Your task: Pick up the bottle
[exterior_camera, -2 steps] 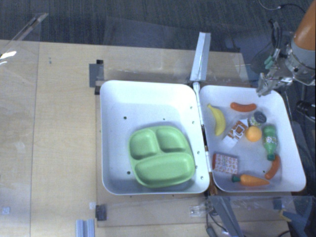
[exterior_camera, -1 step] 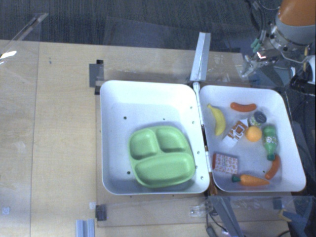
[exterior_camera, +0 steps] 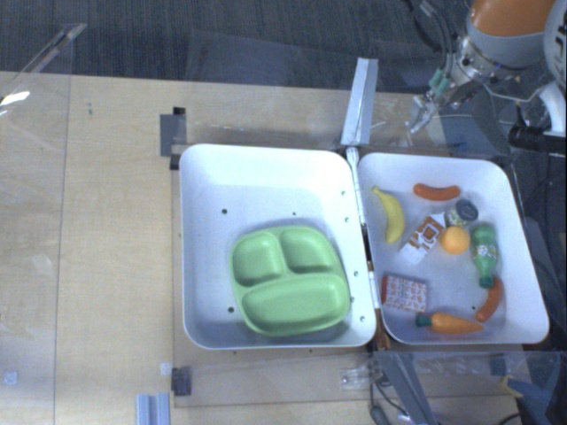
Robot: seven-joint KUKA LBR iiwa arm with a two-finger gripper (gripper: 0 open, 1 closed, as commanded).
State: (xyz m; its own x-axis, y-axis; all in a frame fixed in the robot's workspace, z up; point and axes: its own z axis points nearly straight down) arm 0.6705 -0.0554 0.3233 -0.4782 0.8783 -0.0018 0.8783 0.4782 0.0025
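The bottle [exterior_camera: 484, 253] is small and green, with a label and a green cap pointing toward the front. It lies in the right bin [exterior_camera: 523, 237] close to its right wall, between an orange ball [exterior_camera: 455, 240] and a reddish sausage [exterior_camera: 489, 301]. My gripper [exterior_camera: 429, 104] hangs above the bench behind the right bin's far rim, well away from the bottle and higher than the bin. It holds nothing that I can see. The orange-banded wrist [exterior_camera: 509, 11] rises at the top right corner.
The right bin also holds a banana [exterior_camera: 390, 212], a second sausage [exterior_camera: 436, 190], a small carton [exterior_camera: 425, 234], a dark round lid [exterior_camera: 465, 211], a red patterned packet [exterior_camera: 404, 292] and a carrot [exterior_camera: 452, 323]. A green divided plate [exterior_camera: 289, 280] sits in the left bin [exterior_camera: 204, 237].
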